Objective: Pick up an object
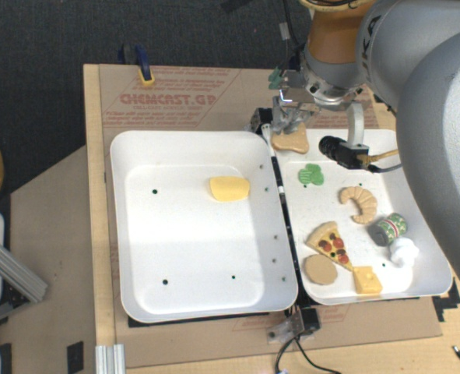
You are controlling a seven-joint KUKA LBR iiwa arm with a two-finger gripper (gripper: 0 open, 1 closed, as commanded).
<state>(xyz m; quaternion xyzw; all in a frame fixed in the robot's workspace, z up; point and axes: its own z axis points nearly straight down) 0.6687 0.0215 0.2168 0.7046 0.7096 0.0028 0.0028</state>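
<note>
Gripper [289, 125] sits low at the right bin's [424, 283] far-left corner, fingers narrowly straddling the tan toast piece [291, 141]; a sound grasp calls for closing squarely on it, clear of the bin wall, then lifting straight.

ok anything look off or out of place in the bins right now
Nothing looks spilled or broken. One oddity: the yellow piece lies alone in the left bin, while the other toy foods crowd the right bin. The toast-like piece sits at that bin's far corner, by the divider, right under the tool.
</note>
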